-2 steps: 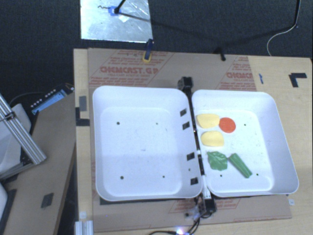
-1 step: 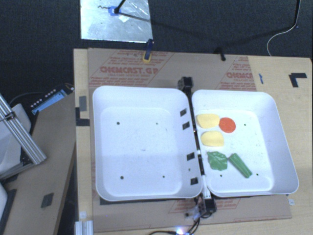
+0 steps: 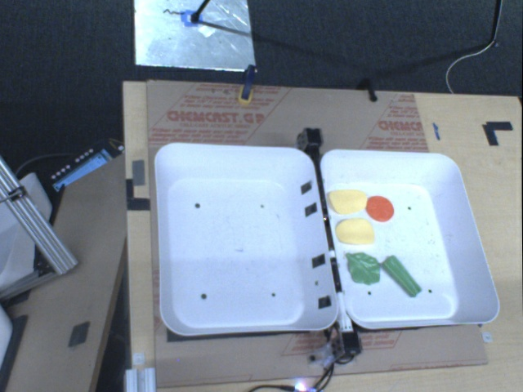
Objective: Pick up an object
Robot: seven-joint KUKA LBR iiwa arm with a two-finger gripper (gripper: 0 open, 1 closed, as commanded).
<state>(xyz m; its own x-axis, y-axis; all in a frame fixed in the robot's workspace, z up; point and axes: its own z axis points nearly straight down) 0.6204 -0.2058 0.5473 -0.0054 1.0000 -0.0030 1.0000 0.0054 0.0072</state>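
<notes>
Against the left wall of the right bin (image 3: 470, 219) sit small, probably light and slick toy foods, and I'd grasp the long green piece (image 3: 401, 275) across its narrow middle, though I cannot tell how my gripper stands.

Light is even and fairly bright, falling from overhead. The two white bins (image 3: 245, 243) read slightly blown out, with soft shadows along their inner walls. A foil sheet (image 3: 194, 21) at 11 o'clock glares dully. The dark floor at 12 o'clock stays dim. Overall focus is soft and grainy.
</notes>
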